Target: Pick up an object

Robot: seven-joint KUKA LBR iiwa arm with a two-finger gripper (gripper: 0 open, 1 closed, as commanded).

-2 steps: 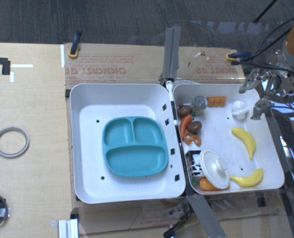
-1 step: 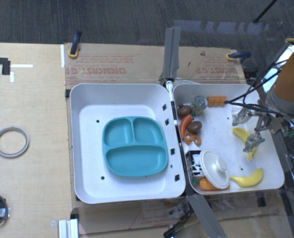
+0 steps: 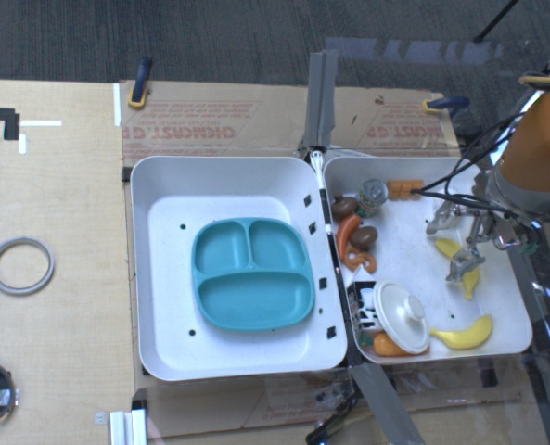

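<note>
Nearest you, at the front of the right-hand shallow white bin [image 3: 511, 290], lies a curved yellow plastic banana [image 3: 464, 334], and just to its left a small round white lid with a knob [image 3: 402, 311] rests partly over an orange rounded piece [image 3: 386, 345] in the front left corner, with a black-and-white item [image 3: 363, 304] just behind that. In the left-hand white bin [image 3: 154, 276] you have a teal plastic plate split into three compartments [image 3: 253, 273], lying flat near the bin's middle. Going back up the right bin, the arm's two-finger metal gripper [image 3: 464, 265] hangs low over the bin's right half, its tips right at a second, smaller yellow banana-like piece [image 3: 460, 265]; you cannot tell from this view whether the jaws are apart or closed, nor whether that yellow piece sits between them or just under them. Along the left wall sit an orange curved toy [image 3: 349, 239] and two dark brown rounded pieces [image 3: 362, 237]. Farther back, near the rear wall, a grey round object [image 3: 375, 192] lies just beside a short orange carrot-like stick [image 3: 403, 189]. Well off to the left on the pale wooden bench [image 3: 52, 360] rests a grey ring of tape [image 3: 20, 265].
</note>
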